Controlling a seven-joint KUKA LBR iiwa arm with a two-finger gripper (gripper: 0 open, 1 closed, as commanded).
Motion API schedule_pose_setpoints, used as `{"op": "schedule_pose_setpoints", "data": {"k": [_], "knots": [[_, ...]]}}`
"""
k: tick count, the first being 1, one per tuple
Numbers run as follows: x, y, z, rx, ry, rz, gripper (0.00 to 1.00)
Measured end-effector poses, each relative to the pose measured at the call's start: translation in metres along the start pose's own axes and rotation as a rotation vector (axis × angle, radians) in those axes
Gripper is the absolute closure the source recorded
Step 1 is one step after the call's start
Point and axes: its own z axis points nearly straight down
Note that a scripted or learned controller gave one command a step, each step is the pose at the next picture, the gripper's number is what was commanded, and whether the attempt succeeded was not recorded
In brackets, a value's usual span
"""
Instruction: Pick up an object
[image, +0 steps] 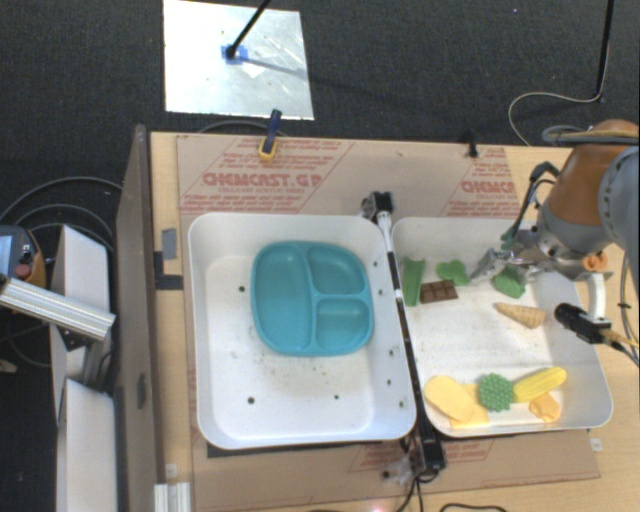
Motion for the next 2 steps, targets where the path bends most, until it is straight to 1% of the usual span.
{"op": "schedule_pose_setpoints", "data": {"k": [1,2], "knots": [[-0.001,0.001,-0.015,-0.006,-0.002,0.000,1.00],[-0.001,0.002,-0.026,-0.009,-0.002,-0.003,1.00]]}}
